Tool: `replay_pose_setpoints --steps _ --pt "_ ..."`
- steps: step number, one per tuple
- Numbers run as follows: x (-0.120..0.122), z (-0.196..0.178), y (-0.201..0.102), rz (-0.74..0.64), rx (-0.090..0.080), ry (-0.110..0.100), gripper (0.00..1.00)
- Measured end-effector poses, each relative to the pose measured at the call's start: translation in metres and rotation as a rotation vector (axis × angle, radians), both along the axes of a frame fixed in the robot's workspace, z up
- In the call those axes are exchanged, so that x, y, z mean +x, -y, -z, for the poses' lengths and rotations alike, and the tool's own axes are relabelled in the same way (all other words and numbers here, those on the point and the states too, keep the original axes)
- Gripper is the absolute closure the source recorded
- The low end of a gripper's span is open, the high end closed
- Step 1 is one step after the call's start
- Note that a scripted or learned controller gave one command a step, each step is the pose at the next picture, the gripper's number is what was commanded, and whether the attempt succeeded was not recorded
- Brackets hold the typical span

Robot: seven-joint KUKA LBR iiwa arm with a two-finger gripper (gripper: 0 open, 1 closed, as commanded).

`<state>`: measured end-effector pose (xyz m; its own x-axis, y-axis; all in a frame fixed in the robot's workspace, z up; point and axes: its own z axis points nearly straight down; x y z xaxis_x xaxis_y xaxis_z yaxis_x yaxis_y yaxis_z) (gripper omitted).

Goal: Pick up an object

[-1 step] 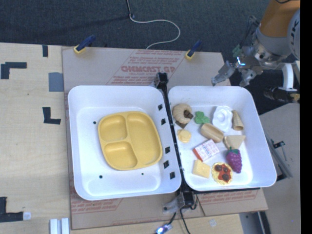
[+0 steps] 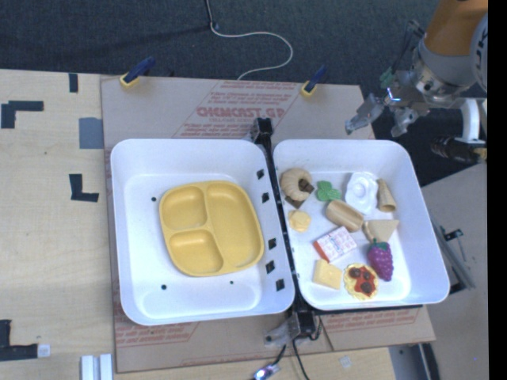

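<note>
Cardboard sheet [image 2: 238,109] under the bins reads "CHEMCAST" in red; rest illegible.

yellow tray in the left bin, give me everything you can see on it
The yellow tray looks like matte plastic: a rounded rectangle with three compartments, two smaller ones at top left and bottom left, one long one down the right. It lies flat, right way up and slightly rotated, on the floor of the left bin, near its middle. Nothing sits in it or touches it.
</note>
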<state>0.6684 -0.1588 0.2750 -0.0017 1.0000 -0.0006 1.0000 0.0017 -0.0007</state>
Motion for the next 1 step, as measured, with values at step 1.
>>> replay_pose_setpoints --steps 1 --pt "0.0025 0.0642 -0.0002 -0.001 0.000 -0.006 0.00"
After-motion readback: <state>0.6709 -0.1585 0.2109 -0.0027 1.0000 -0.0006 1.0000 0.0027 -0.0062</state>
